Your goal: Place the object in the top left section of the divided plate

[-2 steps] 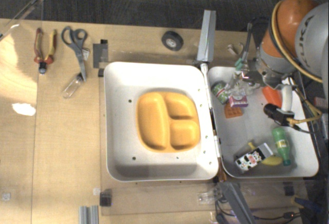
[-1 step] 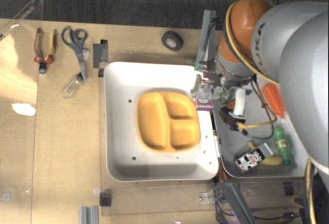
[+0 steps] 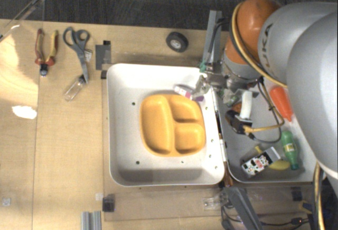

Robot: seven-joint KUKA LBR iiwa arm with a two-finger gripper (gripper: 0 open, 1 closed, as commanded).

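A yellow divided plate (image 3: 172, 123) lies in the middle of the left white bin (image 3: 124, 134). It has one long section on the left and two smaller ones on the right. My gripper (image 3: 203, 85) hangs over the plate's upper right corner, by the wall between the two bins. A small white and pink object (image 3: 183, 89) lies right beside the gripper at the plate's top rim, with a purple bit (image 3: 199, 98) under the gripper. I cannot make out whether the object is held or resting on the rim. The arm's bulk hides the space behind the gripper.
The right bin (image 3: 235, 171) holds an orange piece (image 3: 281, 103), a green bottle (image 3: 289, 150), a white cylinder (image 3: 246, 105), a black and white box (image 3: 257, 162) and a yellow item (image 3: 277, 165). On the bench lie scissors (image 3: 79, 44), pliers (image 3: 45, 49) and a tape roll (image 3: 177, 41).
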